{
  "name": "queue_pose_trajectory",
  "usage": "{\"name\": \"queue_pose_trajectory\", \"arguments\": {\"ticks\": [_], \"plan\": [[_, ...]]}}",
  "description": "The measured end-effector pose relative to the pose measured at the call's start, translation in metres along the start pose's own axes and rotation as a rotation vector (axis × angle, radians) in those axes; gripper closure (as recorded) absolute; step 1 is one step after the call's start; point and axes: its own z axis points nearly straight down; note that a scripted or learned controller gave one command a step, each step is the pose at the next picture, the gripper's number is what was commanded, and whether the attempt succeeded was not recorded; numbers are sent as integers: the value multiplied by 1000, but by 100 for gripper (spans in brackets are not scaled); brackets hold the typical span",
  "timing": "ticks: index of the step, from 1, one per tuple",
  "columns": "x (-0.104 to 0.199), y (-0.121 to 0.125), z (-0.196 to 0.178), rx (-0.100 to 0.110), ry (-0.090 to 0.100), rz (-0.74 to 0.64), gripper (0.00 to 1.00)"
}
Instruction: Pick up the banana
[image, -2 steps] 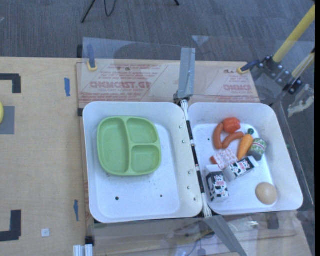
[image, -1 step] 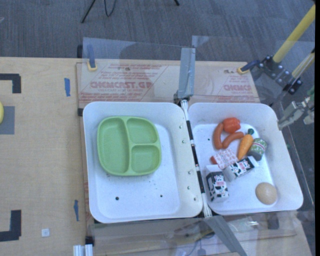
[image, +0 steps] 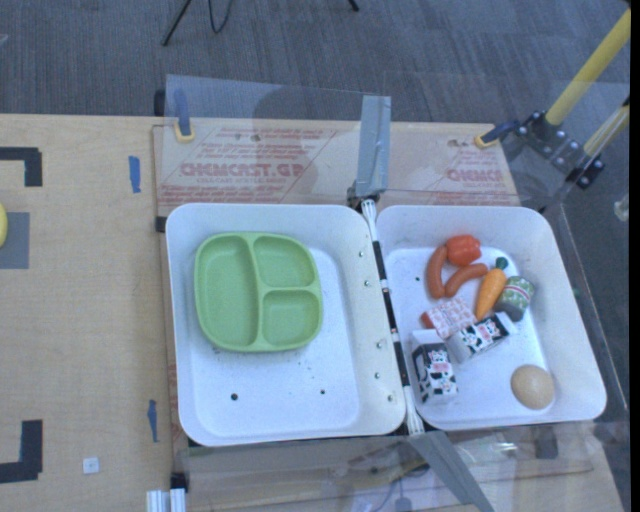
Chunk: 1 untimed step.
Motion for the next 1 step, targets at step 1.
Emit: {"name": "queue_pose_trajectory", "arguments": {"ticks": [1], "plan": [[2, -2, -4, -1, 1, -403, 0]]}}
